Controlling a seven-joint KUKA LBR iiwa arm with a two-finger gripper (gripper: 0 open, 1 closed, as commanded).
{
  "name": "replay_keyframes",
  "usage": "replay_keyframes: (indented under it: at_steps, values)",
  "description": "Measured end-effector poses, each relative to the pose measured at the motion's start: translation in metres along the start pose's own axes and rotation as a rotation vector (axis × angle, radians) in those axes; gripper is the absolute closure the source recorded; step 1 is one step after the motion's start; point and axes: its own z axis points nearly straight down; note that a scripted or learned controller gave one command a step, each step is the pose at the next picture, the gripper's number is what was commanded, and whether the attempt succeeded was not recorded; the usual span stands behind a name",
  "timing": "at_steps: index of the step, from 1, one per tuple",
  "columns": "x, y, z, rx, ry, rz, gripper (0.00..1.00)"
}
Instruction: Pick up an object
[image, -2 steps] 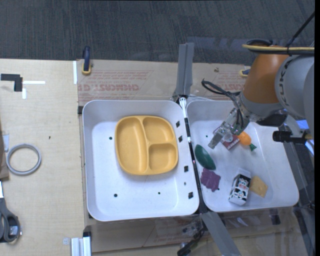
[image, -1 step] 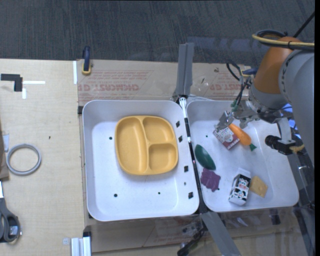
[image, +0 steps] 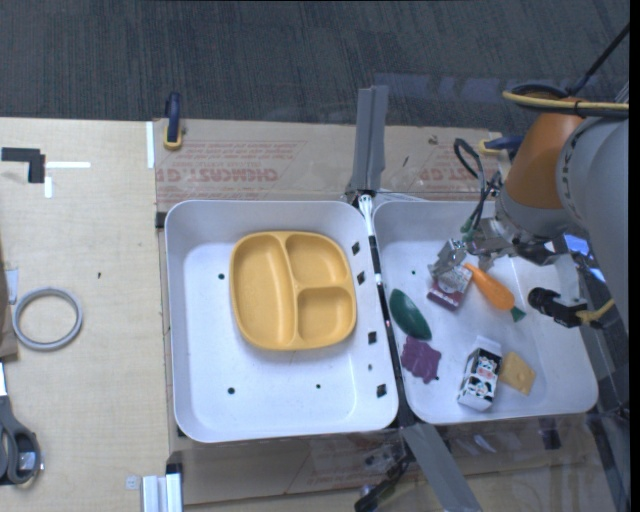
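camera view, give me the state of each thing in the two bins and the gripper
yellow plate: right side up, lying flat in the left bin
gripper: low in the right bin, over a small packet
carrot: lying flat beside the gripper
green piece: lying flat
purple piece: lying flat
carton: on its side
cracker: lying flat
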Motion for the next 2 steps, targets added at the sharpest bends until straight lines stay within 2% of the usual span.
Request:
replay_keyframes:
  at_steps: [2]
  values:
    - [-0.065,-0.051,0.001,0.002,0.003,-0.053,0.00]
